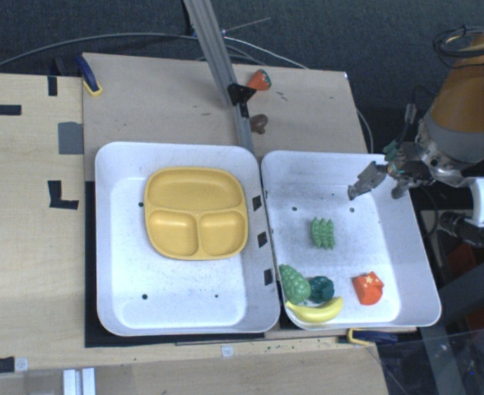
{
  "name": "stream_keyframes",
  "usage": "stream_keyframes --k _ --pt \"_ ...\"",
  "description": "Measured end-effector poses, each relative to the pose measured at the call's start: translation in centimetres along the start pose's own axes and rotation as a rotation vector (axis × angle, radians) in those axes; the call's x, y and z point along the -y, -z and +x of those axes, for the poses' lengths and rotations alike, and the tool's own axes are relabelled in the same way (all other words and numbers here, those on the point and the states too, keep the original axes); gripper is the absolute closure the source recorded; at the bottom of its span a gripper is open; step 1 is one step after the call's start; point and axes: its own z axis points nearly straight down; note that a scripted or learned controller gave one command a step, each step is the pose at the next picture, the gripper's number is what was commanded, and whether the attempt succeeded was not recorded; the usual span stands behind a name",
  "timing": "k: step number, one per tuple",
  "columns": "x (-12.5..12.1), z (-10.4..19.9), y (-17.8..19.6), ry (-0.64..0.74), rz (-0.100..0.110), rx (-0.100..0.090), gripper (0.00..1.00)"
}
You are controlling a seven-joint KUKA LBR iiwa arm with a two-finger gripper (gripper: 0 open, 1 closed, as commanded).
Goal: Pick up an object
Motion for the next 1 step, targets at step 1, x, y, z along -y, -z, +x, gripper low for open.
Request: stream_keyframes --k 1 --pt "0.00 -0.01 0.01 0.000 0.000 0.000 0.00"
